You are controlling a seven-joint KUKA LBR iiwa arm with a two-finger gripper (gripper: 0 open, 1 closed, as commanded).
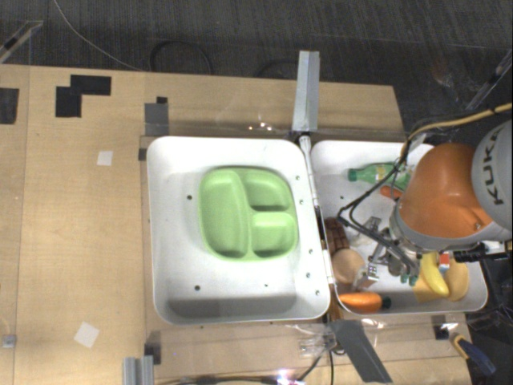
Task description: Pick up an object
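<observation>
Arm's jaws (383,265), state you can't tell, hang low in the crowded right bin (337,157) w/ banana (434,277), carrot (359,301) & egg-like item (347,266) packed close: expect a bump or miss.

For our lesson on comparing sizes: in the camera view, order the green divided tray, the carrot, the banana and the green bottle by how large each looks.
1. Green divided tray, by far the largest.
2. Carrot and banana: too alike to rank, and the arm hides part of the banana.
3. Green bottle: looks smallest, though partly hidden too.
</observation>
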